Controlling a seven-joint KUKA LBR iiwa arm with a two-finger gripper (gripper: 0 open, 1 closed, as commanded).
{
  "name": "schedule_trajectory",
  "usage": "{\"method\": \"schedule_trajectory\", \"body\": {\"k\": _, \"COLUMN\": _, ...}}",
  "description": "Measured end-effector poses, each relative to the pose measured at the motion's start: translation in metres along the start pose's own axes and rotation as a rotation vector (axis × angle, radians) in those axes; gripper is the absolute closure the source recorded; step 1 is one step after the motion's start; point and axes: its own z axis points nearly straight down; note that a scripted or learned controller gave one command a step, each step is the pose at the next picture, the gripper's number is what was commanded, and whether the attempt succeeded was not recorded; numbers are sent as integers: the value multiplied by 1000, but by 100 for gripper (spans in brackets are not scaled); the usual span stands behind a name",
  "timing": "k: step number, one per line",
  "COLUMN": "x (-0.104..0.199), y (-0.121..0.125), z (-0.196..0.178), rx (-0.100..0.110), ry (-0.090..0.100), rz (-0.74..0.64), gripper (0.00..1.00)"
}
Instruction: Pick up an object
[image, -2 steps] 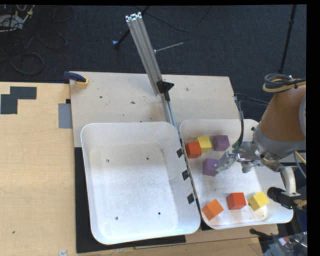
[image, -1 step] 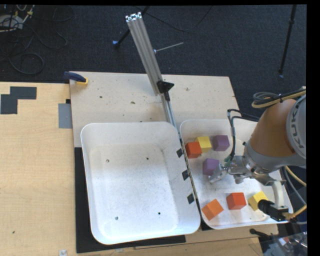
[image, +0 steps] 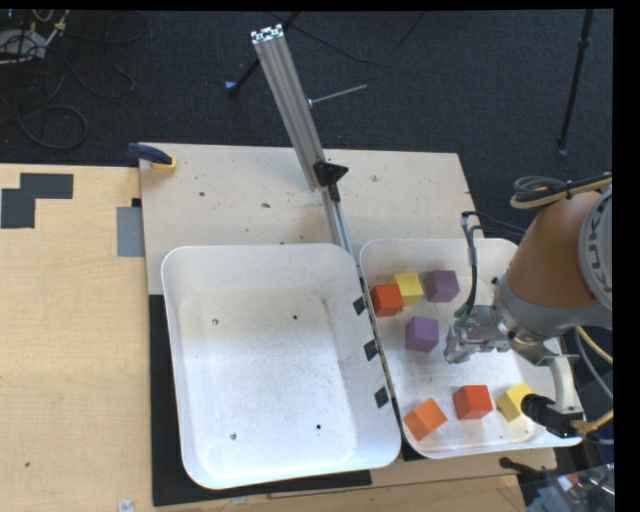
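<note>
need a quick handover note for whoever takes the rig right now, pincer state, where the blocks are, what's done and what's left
Pincer: low inside the right bin, just right of the lower purple block; whether it is open or shut can't be read, and no block shows in its grip.
Blocks, all in the right bin: red-orange block, yellow block and upper purple block in a row at the far end; orange block, red block and a second yellow block along the near edge.
Left bin: no blocks in it.
Done: arm is down among the blocks.
Left: grasp one and lift it.
</note>
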Motion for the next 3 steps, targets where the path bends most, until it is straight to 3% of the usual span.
{"method": "schedule_trajectory", "body": {"k": 1, "x": -3, "y": 0, "z": -63, "rx": -9, "ry": -2, "rz": -12, "gripper": 100}}
{"method": "schedule_trajectory", "body": {"k": 2, "x": -3, "y": 0, "z": -56, "rx": -1, "ry": -1, "rz": -9, "gripper": 100}}
{"method": "schedule_trajectory", "body": {"k": 3, "x": 38, "y": 13, "z": -59, "rx": -3, "ry": 1, "rz": -14, "gripper": 100}}
